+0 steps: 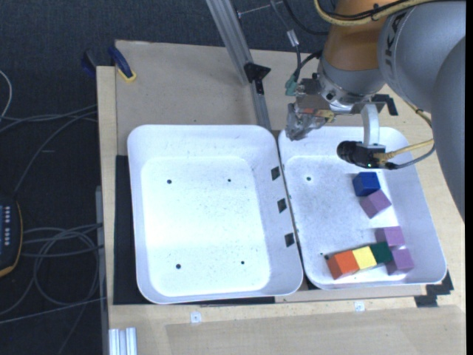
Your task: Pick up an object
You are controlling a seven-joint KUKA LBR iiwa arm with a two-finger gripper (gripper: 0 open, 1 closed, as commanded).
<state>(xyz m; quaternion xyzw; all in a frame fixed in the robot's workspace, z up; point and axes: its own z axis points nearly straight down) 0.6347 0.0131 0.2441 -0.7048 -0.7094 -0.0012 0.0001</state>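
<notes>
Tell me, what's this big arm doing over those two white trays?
It's a robot arm set to pick up an object. At this moment its gripper hangs over the top left corner of the right bin, with nothing visibly in it. The pieces lie away from it, along that bin's right side and bottom edge: a blue block, a purple block, and a striped orange, yellow and green bar beside two more purple blocks. The left bin sits alongside.
</notes>
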